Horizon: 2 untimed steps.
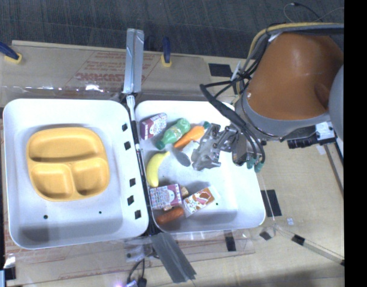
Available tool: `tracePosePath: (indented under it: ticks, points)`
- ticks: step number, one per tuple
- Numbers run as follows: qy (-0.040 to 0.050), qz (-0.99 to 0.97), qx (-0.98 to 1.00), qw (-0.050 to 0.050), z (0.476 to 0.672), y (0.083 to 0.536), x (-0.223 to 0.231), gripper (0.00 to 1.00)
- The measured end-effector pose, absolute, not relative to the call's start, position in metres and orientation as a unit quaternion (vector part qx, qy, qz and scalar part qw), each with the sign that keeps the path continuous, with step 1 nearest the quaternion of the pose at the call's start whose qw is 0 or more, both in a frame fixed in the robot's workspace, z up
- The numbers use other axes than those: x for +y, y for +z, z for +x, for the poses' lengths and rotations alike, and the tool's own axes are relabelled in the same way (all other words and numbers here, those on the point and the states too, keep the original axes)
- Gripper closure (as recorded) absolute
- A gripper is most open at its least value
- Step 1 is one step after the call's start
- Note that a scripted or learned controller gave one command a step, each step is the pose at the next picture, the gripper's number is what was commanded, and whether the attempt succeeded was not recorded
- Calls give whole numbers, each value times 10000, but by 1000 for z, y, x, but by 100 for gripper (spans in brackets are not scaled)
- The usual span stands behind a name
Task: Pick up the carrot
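No label reads clearly; the gripper (202, 153), its grip impossible to judge, hangs just beside the carrot (190, 137).

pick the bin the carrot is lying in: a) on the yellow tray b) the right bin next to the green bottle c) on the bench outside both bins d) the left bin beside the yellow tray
b: the carrot lies in the right bin, its end against the green bottle, with the gripper just beside it; the yellow tray sits in the left bin.
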<state>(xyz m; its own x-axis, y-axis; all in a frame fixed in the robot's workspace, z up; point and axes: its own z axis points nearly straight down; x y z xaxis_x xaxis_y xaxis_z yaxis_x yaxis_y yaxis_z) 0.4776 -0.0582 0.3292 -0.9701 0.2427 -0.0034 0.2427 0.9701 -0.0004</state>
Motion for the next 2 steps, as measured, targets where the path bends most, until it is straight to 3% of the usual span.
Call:
tracePosePath:
  ticks: [1, 2]
  points:
    - [-4, 548, 9985, 15, 479, 358, -30, 100]
    - [-5, 549, 9985, 15, 479, 358, -30, 0]
